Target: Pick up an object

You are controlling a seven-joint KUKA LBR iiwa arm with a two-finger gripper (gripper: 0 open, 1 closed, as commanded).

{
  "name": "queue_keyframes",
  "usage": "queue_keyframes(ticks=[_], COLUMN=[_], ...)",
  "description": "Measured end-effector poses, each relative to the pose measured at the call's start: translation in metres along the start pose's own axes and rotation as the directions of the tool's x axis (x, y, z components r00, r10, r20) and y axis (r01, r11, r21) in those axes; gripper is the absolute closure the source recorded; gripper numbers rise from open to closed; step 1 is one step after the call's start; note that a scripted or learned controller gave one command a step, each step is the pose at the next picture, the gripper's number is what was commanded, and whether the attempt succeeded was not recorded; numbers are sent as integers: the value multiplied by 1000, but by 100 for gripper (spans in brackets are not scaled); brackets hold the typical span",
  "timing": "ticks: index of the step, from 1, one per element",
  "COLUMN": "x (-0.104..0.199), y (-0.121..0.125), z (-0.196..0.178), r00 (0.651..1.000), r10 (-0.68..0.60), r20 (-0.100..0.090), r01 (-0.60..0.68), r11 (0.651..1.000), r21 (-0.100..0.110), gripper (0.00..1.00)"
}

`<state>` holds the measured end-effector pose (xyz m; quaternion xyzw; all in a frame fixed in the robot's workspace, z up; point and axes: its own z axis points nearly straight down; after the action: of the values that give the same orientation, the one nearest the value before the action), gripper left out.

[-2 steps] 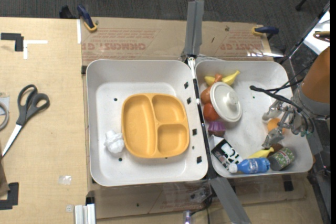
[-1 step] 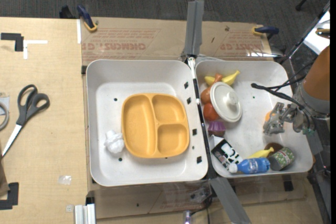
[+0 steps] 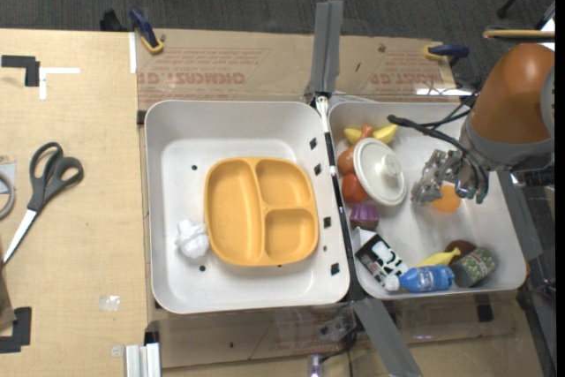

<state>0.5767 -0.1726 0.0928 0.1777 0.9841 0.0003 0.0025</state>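
The hand hangs low in the right bin, just beside an orange ball that peeks out beneath it. How far the hand is open I cannot tell. The ball is round and partly hidden, so a closing grip could likely squeeze it sideways toward the white lid nearby, leaving the hand with nothing.

A robotics laboratory is indicated by a plywood workbench on which two white bins are mounted side by side, backed by clamped cardboard. A grey-and-orange robot arm is seen above assorted test objects, with scissors laid aside.
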Motion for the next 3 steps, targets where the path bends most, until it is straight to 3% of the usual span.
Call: queue_keyframes(ticks=[1, 2, 3], x=[9, -30, -90], y=[51, 34, -10], z=[-116, -5, -186], r00=[995, 910, 769], r10=[95, -415, -639], r20=[-2, 7, 3], r01=[-95, 415, 639], r11=[995, 910, 769], r21=[1, 2, 1], gripper=[100, 100, 100])
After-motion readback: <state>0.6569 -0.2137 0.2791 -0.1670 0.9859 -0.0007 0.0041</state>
